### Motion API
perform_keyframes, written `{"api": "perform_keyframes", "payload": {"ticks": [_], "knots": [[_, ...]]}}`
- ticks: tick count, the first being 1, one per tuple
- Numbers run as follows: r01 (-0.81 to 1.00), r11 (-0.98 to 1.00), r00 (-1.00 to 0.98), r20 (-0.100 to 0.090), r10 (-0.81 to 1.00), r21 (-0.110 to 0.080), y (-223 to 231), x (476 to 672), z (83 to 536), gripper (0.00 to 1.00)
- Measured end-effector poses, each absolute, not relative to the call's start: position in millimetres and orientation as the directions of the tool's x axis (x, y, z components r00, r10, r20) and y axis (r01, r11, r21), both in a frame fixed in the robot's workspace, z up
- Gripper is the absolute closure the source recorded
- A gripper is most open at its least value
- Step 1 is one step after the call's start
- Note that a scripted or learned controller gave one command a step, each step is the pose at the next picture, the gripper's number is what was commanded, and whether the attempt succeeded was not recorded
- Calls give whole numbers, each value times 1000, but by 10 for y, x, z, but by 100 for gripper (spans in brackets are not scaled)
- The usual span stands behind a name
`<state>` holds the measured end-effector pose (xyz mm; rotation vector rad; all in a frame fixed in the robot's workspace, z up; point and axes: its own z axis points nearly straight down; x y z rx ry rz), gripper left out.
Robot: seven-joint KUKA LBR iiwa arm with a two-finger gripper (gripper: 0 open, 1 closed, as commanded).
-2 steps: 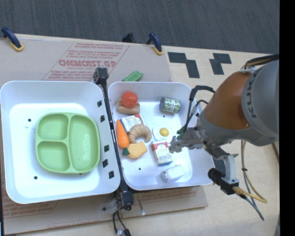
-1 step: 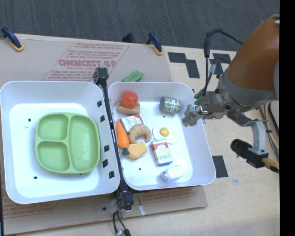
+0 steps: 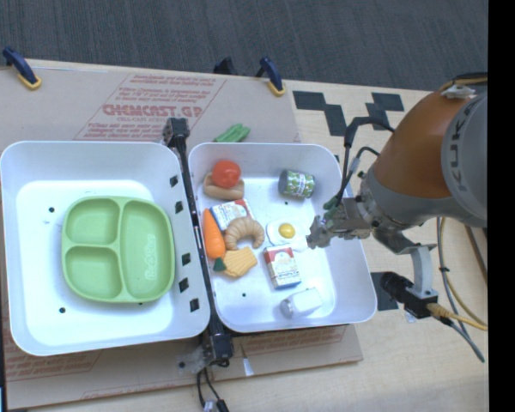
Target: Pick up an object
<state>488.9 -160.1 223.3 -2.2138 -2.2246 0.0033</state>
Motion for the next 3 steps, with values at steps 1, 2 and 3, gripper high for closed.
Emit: {"api": "perform_keyframes", "payload": {"ticks": [1, 2, 3], "knots": [[1000, 6, -6, 0, 1000, 0, -1868, 5515, 2642, 100], [1000, 8, -8, -1, 1000, -2, -2105, 6047, 2164, 100], [1000, 7, -7, -1, 1000, 1, -1642, 6116, 917, 100]]}}
